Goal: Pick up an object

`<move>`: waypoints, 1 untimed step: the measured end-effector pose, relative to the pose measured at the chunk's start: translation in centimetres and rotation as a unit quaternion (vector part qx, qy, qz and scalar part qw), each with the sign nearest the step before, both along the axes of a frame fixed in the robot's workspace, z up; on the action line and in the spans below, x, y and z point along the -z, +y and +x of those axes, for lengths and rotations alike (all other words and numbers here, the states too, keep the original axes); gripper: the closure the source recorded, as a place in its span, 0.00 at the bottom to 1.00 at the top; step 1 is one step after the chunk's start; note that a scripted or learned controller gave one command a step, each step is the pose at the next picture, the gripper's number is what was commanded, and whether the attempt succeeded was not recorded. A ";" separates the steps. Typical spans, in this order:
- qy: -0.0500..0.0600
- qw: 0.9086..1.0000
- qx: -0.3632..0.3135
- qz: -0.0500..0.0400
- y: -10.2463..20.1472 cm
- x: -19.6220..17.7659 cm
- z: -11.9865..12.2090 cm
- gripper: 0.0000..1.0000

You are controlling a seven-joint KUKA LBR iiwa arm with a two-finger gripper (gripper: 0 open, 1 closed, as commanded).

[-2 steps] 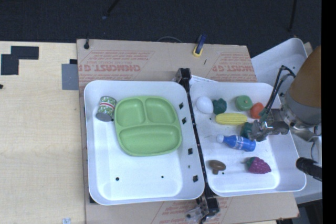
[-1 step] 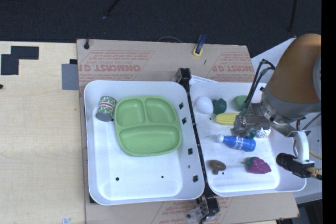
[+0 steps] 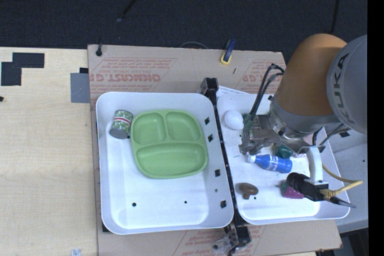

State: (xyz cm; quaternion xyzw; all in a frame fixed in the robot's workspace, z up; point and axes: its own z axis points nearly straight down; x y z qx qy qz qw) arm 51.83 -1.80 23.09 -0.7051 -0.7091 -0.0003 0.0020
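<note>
From my feed I see the arm [image 3: 312, 84] reaching in from the right, its orange band sitting over the upper part of the right bin [image 3: 267, 213]. The gripper [image 3: 251, 142] is down inside that bin, close to its left wall. The wrist hardware crowds it, so I cannot tell whether it is open or closed, and I see nothing plainly held in it.

The objects nearest to it all lie on the floor of the right bin:
- a blue bottle [image 3: 273, 162] with a white cap lies on its side just right of and below the gripper — near it, though I cannot say whether they touch
- a white ball [image 3: 233, 120] sits up-left of the gripper, near the bin's top left corner
- a small brown piece [image 3: 246, 190] rests lower down, apart from the bottle
- a purple thing [image 3: 292, 192] shows at the lower right, partly hidden by robot parts

The left bin [image 3: 105, 189] holds a green divided plate [image 3: 169, 144] lying flat — and a small can [image 3: 121, 123] on its side touching the plate's upper left edge. Both bins sit on a sheet of cardboard [image 3: 156, 69].
</note>
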 end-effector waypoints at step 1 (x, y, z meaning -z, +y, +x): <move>0.000 1.000 0.000 0.000 5.7 -0.2 0.1 1.00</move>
